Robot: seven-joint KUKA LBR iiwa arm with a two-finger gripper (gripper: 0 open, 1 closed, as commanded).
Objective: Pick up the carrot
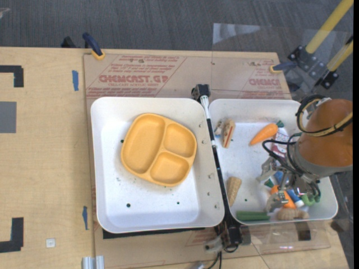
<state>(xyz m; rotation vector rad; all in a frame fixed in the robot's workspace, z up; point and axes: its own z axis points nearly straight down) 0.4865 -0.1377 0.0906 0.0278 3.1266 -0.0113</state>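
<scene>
One carrot (263,133) lies in the right bin (247,156) — hand (279,186) nearby, grip state unclear.

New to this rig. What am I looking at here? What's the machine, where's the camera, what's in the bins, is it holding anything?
One camera, fixed above a bench and looking down at a slant. The bench carries two shallow white bins side by side. The machine is a single robot arm, grey with an orange band above the wrist, reaching in from the right over the right bin.

The left bin holds a yellow plate with three compartments, all bare.

The right bin holds small toy items: the carrot near the back, a hot dog near the back left, an ice cream cone and a green stick at the front edge.

The gripper hangs low over a cluster of small pieces at the front right, apart from the carrot. The clutter there hides its tips, so I can't tell if anything is held. The carrot lies loose in the bin.
</scene>
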